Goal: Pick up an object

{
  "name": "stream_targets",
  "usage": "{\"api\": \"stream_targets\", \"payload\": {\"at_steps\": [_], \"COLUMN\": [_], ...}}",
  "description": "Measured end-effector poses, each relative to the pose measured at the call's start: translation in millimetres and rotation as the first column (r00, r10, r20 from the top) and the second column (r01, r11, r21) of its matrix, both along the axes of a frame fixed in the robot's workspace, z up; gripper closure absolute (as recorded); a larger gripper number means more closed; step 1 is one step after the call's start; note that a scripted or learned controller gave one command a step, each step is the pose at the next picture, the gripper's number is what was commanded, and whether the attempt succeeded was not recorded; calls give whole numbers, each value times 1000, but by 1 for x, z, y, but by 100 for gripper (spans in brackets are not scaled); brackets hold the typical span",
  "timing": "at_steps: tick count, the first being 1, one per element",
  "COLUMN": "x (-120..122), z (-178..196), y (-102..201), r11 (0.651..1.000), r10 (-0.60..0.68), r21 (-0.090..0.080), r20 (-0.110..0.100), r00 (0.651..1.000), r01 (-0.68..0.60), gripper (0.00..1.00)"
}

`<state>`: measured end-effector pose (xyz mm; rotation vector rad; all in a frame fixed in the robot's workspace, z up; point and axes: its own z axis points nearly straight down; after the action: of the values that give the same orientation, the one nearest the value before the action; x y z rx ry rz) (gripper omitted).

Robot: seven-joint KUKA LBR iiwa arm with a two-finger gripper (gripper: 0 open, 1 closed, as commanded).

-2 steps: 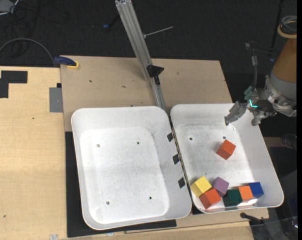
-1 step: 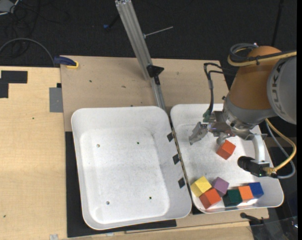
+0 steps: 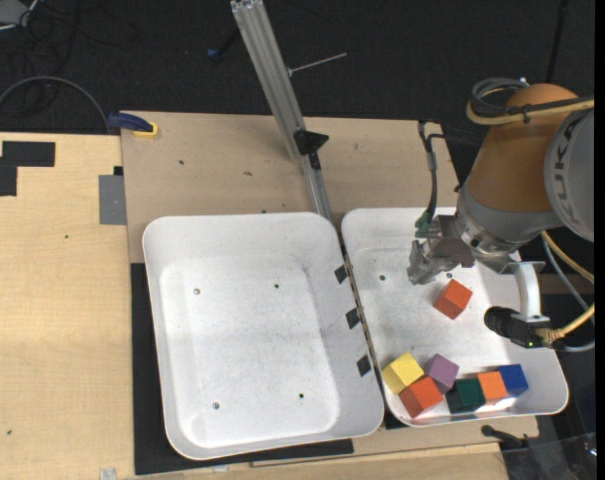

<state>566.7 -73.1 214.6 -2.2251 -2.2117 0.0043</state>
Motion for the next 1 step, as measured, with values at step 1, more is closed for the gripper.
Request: {"api": "stream_targets", "payload": {"at_steps": [1], "x": [-71], "z": [-26], "y": [49], "r11": [1000], "r10": [8], "r21": [3], "r20": [-7], "r00": [1000], "r01": [-8], "gripper": [100]}}
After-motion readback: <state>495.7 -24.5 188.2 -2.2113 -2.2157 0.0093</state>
